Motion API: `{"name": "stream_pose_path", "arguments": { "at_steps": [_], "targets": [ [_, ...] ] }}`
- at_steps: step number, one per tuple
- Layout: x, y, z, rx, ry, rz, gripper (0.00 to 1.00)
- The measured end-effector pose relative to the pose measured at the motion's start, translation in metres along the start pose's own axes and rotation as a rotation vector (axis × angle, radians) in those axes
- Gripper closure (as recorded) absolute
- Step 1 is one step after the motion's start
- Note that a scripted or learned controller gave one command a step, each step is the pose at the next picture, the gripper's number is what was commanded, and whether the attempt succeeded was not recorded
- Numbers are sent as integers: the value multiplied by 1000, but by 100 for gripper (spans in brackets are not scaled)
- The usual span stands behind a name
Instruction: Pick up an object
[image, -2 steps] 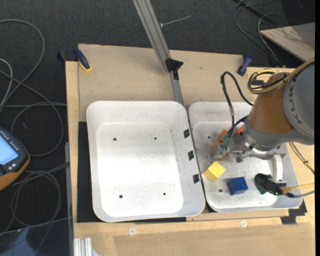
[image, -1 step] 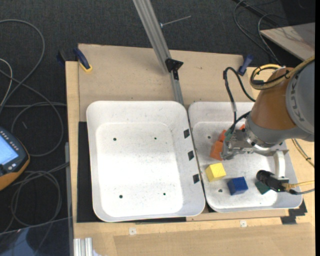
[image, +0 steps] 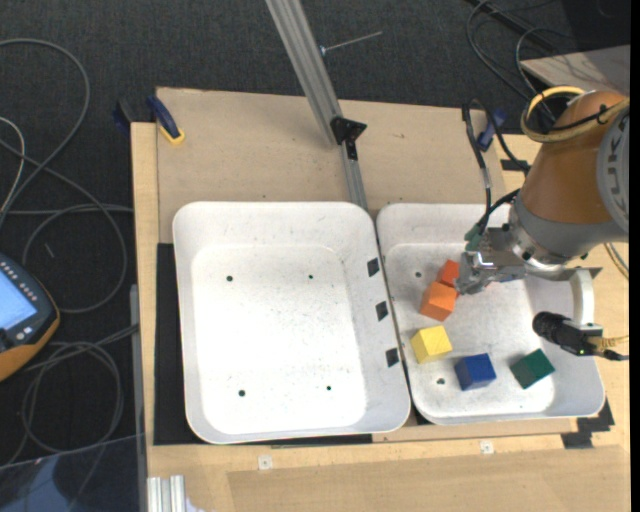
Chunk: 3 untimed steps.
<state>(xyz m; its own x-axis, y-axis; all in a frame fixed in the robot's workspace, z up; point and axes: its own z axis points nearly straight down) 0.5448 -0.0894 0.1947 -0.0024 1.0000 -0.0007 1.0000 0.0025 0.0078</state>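
Gripper (image: 478, 268) sits low in the right bin (image: 500, 405), right of frame centre, touching the upper of two orange blocks (image: 439, 298); finger state cannot be told. Yellow block (image: 432, 343), blue block (image: 475, 371) and green block (image: 532, 368) lie toward lower right.

You look down from one fixed camera above the worktop (image: 250, 130), tilted at a slant, far enough back to take in both white bins (image: 200, 225) side by side, with the arm (image: 570, 190) entering from your right.

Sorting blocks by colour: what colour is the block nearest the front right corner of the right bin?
Green, seen in the camera view.
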Motion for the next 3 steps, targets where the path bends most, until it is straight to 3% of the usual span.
{"name": "stream_pose_path", "arguments": {
  "at_steps": [1,3],
  "targets": [
    [0,2,-47,0,0,1,100],
    [109,25,-59,5,3,-5,100]
  ]
}}
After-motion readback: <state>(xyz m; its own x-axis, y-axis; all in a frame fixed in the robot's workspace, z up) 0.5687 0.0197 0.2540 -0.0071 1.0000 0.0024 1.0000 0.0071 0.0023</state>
